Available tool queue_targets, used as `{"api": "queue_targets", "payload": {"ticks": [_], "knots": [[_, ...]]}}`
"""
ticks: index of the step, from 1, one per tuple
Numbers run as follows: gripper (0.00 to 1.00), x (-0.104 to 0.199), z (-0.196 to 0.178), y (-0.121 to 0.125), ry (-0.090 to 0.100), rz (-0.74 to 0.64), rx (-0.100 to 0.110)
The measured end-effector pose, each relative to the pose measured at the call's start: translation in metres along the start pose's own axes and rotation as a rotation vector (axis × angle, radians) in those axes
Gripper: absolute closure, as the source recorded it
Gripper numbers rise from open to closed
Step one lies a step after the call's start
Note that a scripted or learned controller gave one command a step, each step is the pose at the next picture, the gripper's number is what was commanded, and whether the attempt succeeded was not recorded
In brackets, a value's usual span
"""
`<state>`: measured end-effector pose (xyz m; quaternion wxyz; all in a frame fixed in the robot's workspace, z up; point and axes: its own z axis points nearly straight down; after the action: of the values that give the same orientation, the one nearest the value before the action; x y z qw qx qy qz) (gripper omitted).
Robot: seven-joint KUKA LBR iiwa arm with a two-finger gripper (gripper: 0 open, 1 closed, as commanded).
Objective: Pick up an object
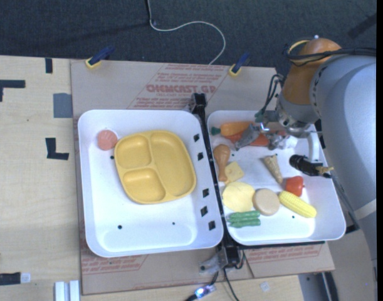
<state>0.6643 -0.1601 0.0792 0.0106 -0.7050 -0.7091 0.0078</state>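
The gripper (pixel 261 135) hangs over the far end of the right bin (pixel 329 231), just above the carrot (pixel 234 128). Its fingers are blurred, and whether they stand wide or narrow I cannot tell; nothing shows between them. Nearer than the carrot lie a drumstick (pixel 221 157), a cheese wedge (pixel 234 171), a yellow round piece (pixel 239 197), a tan disc (pixel 266 201), green beans (pixel 244 218), corn (pixel 297 204) and a red pepper (pixel 294 184). Left of that bin, the left bin (pixel 97 231) holds a yellow divided plate (pixel 155 166) and a pink round piece (pixel 106 139).
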Motion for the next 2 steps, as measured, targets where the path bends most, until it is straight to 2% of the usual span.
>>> {"api": "queue_targets", "payload": {"ticks": [1,2], "knots": [[1.0,-0.002,-0.005,-0.003,-0.004,-0.002,0.015],[1.0,0.055,-0.002,-0.041,-0.006,0.002,-0.024]]}}
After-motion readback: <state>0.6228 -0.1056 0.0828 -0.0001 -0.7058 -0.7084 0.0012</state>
